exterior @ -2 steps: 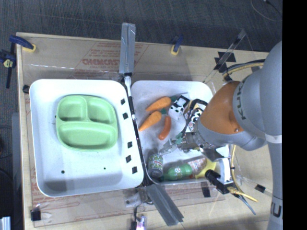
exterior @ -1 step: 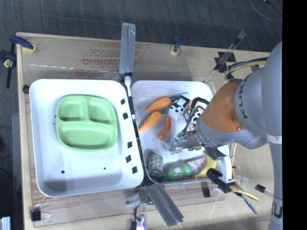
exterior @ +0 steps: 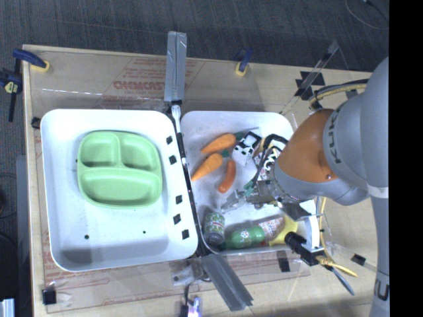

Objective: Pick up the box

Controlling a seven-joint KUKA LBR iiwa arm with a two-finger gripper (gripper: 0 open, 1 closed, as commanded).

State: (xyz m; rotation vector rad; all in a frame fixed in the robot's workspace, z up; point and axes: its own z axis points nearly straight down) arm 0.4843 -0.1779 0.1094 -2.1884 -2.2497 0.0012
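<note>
End effector point(exterior: 254, 193): low in right bin, fingers' state can't be told.
Left bin point(exterior: 59, 236): green tray point(exterior: 120, 166), bare floor along edges.
Right bin point(exterior: 198, 127): carrots point(exterior: 217, 156), box point(exterior: 246, 147) near back wall, bottles point(exterior: 241, 233) crowding front edge.

Colours in the two white bins on the pale wooden counter point(exterior: 264, 88)

The left bin point(exterior: 59, 230) is plain white and carries a light green plate point(exterior: 119, 166) with three sections. The right bin point(exterior: 205, 127), also white, has three orange carrots point(exterior: 218, 142) with small green ends toward 12 o'clock, and beside them a box point(exterior: 245, 148) patterned in black and white. Toward 6 o'clock lie a green can point(exterior: 214, 226) and a green bottle point(exterior: 248, 235) with a white flower mark on its label. The arm point(exterior: 357, 144) at 3 o'clock is grey with an orange band point(exterior: 307, 152). The floor is dark grey; blue clamps point(exterior: 30, 59) sit on the counter edge.
</note>
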